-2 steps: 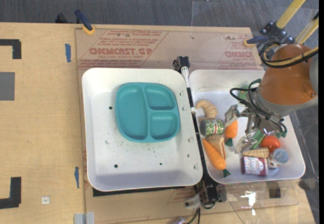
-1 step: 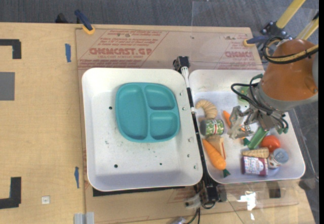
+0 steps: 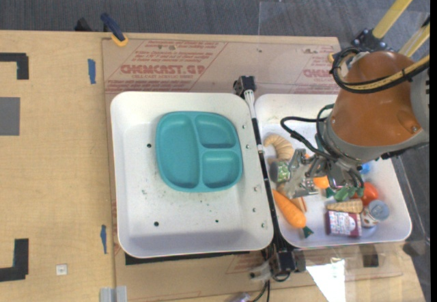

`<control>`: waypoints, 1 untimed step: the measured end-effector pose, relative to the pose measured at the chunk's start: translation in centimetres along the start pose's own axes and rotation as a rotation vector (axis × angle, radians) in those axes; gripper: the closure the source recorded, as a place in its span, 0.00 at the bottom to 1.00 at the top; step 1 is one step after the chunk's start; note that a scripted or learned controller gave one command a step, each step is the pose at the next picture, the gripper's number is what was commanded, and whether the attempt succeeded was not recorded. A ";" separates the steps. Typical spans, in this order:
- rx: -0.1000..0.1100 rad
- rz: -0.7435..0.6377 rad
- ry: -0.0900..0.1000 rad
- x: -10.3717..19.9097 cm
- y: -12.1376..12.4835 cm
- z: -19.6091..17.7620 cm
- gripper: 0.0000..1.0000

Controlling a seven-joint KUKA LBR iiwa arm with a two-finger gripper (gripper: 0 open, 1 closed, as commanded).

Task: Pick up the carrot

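Observation:
The carrot [image 3: 289,208] is orange with a dark green tip and lies slantwise near the front left corner of the right bin [image 3: 399,229]. My gripper [image 3: 303,176] hangs over the middle of that bin, just above and to the right of the carrot's thick end. The orange-banded wrist hides much of the bin behind it. Nothing shows the carrot lifted; it rests on the bin floor.
A teal divided plate [image 3: 199,150] sits in the left bin [image 3: 130,177]. Around the gripper lie a tan bread-like piece [image 3: 276,144], a purple packet [image 3: 343,223], a red item [image 3: 369,191], green bits [image 3: 345,192] and a grey-blue cap [image 3: 379,210].

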State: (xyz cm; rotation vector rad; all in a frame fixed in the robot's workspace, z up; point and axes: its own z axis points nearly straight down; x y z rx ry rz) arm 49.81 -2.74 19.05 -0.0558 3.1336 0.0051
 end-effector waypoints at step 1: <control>0.003 0.223 -0.001 -3.3 -1.4 0.5 1.00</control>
